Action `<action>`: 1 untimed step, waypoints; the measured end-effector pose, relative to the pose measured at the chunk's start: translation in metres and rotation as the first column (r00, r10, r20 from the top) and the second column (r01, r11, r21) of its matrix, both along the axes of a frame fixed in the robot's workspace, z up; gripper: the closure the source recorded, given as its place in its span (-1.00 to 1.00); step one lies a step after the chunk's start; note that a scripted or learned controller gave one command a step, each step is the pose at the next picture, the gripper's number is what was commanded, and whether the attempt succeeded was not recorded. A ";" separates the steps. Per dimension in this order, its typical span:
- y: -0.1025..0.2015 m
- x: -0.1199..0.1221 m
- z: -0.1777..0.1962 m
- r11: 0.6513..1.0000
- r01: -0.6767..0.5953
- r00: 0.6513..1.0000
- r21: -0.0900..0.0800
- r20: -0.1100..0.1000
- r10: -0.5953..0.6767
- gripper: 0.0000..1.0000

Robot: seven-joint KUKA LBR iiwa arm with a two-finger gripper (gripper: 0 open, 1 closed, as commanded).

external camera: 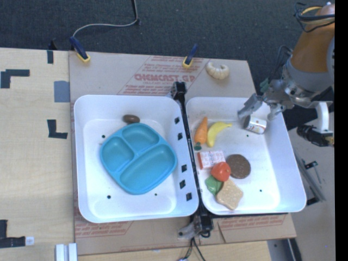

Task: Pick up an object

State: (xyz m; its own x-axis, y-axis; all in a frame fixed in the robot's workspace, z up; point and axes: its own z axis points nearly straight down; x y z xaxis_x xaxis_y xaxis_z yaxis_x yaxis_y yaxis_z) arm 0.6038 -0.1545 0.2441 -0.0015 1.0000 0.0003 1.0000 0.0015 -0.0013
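Hovering over the right bin's (288, 162) upper right corner, the gripper (260, 112) had its two fingers spread apart, a small silver can (255, 125) lying just beneath them, not visibly clamped. Left of it lay a banana (216, 131) and a carrot (202, 130); nearer the front sat a brown cookie (238, 166), a tomato (221, 171) and a bread slice (229, 194). The left bin (87, 162) bore a blue divided plate (138, 157).

Blue clamps (80, 49) and a pale ring-shaped piece (218, 70) on the cardboard sheet (136, 80) behind the bins.
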 end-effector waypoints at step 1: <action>0.075 0.008 -0.061 1.000 0.000 1.000 0.001 -0.002 0.001 -1.00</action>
